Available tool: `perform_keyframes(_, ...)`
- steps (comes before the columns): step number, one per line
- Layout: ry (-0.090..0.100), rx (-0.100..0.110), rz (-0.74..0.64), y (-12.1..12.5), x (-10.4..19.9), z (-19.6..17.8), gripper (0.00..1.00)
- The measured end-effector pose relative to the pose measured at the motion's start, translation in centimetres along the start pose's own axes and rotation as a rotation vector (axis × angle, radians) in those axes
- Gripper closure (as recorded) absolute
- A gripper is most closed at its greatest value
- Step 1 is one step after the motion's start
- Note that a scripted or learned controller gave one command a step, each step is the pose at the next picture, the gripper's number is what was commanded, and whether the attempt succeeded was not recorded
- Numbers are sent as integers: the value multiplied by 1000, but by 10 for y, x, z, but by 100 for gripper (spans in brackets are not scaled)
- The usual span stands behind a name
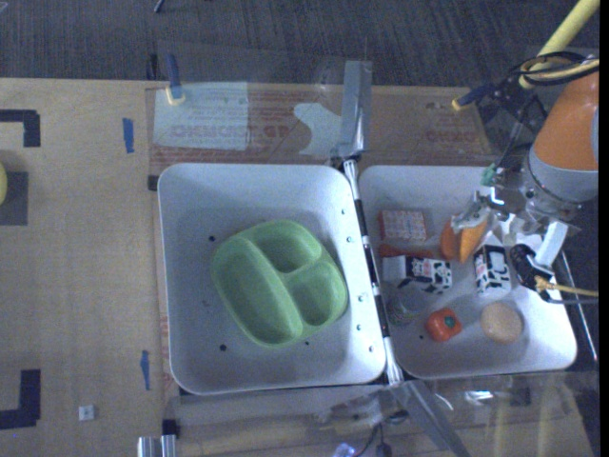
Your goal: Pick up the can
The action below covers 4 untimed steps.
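My arm (563, 150) reaches in over the right bin (561, 350), wrist bent downward. My gripper (495, 219) hangs over the bin's middle; its grip state I cannot tell. The can (491, 269) stands just below it.

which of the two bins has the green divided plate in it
The left bin. The green plate lies in its middle; the right bin holds small items instead.
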State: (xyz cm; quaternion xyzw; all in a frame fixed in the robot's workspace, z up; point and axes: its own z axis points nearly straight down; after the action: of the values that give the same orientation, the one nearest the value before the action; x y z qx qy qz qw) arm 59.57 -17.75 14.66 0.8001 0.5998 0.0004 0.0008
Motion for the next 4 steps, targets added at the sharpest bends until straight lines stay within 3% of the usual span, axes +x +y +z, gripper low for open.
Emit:
perform_keyframes(1, 0, 0, 93, -3, -8, -47, 0)
perform_keyframes(2, 13, 4, 141, -25, -21, 60, 0)
perform_keyframes(3, 13, 4, 141, -25, -21, 60, 0)
perform_keyframes(4, 1, 9, 321, 69, 8, 61, 0)
